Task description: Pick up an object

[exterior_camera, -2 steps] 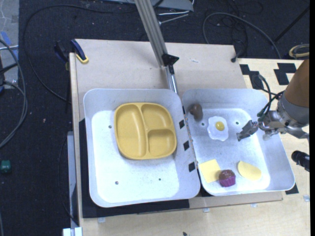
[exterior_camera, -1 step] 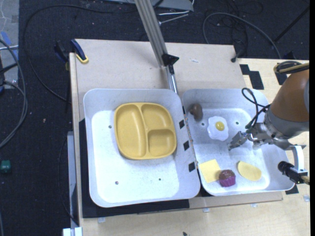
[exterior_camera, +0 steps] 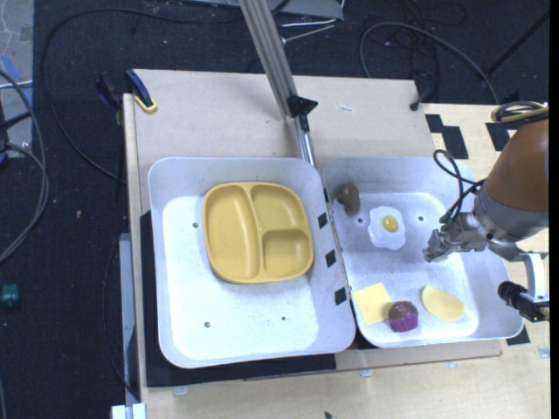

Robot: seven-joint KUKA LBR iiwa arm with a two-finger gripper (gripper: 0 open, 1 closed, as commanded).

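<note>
The right bin (exterior_camera: 454, 195) holds a fried egg (exterior_camera: 387, 227), a brown lump (exterior_camera: 348, 196), a yellow cheese square (exterior_camera: 373, 302), a purple cupcake-like piece (exterior_camera: 403, 315) and a yellow oval chip (exterior_camera: 443, 303). My gripper (exterior_camera: 434, 250) hangs over the right part of this bin, right of the egg and above the oval chip. Nothing shows between its tips. The left bin (exterior_camera: 175, 312) carries a yellow divided plate (exterior_camera: 258, 231).
A grey metal pole (exterior_camera: 271, 51) slants from the top down to the gap between the bins. Black clips (exterior_camera: 332, 256) line the seam between the bins. Cables lie on the dark floor around the bench.
</note>
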